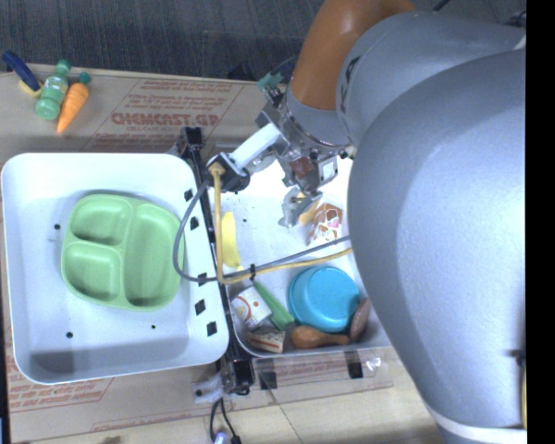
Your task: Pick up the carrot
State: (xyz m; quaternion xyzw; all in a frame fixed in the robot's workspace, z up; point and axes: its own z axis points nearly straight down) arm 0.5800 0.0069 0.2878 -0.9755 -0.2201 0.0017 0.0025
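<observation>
Status: pick not yet done. Carrot (pixel 72 107) lies on cardboard outside the bins, top-left, beside a green bottle (pixel 51 95). Gripper (pixel 301 197) hangs over right bin (pixel 259 220), well apart from carrot; grip state: cannot tell. Remaining: approach, grasp, lift.

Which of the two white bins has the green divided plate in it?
The left bin; its green divided plate lies alone there.
</observation>
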